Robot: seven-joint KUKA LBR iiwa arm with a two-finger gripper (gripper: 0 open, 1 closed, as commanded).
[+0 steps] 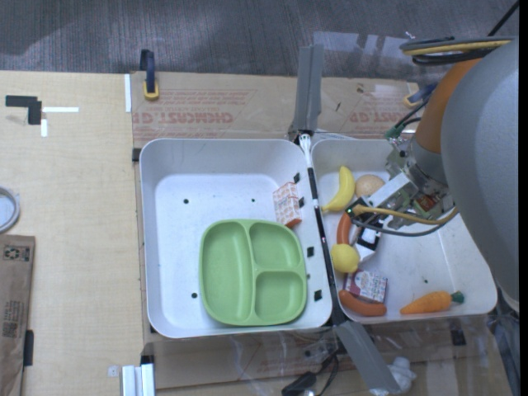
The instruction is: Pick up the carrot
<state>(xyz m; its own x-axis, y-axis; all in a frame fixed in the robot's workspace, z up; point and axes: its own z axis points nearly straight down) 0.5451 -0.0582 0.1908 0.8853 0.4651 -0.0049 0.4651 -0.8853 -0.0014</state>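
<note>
Shell: my arm [493, 139] is broad, rounded and smooth grey.
Band: orange above my wrist.
Cables: yellow and black loops near the wrist, another on the far link.
Wrist: pale metal fittings.

Cardboard sheet [247, 106]: red mirrored print, roughly "CHEMCAST GP".

Orange carrot [428, 303] — lying flat, right bin's near corner.

Pale wooden bench [66, 188] under grey carpeted floor [206, 15], evenly lit.
</note>
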